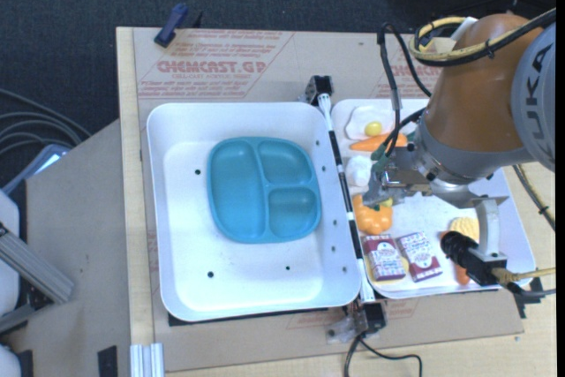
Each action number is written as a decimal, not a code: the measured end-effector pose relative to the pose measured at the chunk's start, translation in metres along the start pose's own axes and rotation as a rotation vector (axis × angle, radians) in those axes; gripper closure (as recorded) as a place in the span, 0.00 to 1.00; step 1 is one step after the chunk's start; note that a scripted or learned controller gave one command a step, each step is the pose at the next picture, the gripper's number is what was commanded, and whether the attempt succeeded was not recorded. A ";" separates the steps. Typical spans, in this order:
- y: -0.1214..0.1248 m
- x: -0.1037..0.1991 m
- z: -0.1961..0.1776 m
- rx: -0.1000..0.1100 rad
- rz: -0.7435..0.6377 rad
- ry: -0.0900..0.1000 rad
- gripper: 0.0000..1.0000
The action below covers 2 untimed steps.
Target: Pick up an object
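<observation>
Orange fruit-shaped object (374,219) lies in the right bin (360,114), to the right of the blue plate (263,190) and past the wall between the two bins.

1. Surface (221,57): a brown board with red printed lettering beyond the blue plate. It carries both bins.
2. Left bin (168,190): white and shallow. It holds the blue plate, which lies flat near its middle.
3. Right bin: white, set just beside the left bin on the side right of the blue plate.
4. Arm (481,101): grey with an orange band, reaching over the right bin, well right of the blue plate.
5. Blue plate: three compartments, one long and two smaller.
6. End effector (381,185): positioned right of the blue plate, directly over the orange fruit-shaped item and very near it. Whether it is wide or narrow cannot be told, and contact with the item cannot be confirmed.
7. Two red-and-white packets (386,259) (420,253): side by side, right of the blue plate toward the near edge.
8. Carrot-shaped piece (375,141) and small yellow ball (374,129): touching, right of the blue plate toward the far edge.
9. Yellow piece (465,229): farthest right of the blue plate.
</observation>
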State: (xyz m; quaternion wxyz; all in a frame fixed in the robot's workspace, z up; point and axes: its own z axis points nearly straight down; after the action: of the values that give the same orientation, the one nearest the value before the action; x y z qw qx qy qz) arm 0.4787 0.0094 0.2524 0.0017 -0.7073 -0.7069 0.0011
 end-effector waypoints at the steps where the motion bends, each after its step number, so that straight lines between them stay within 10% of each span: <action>1: 0.000 -0.002 0.001 0.000 0.001 0.000 1.00; 2: 0.000 0.002 0.002 0.000 0.000 0.000 1.00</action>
State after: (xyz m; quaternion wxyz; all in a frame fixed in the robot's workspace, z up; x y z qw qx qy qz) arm 0.4787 0.0111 0.2507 0.0016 -0.7072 -0.7070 0.0012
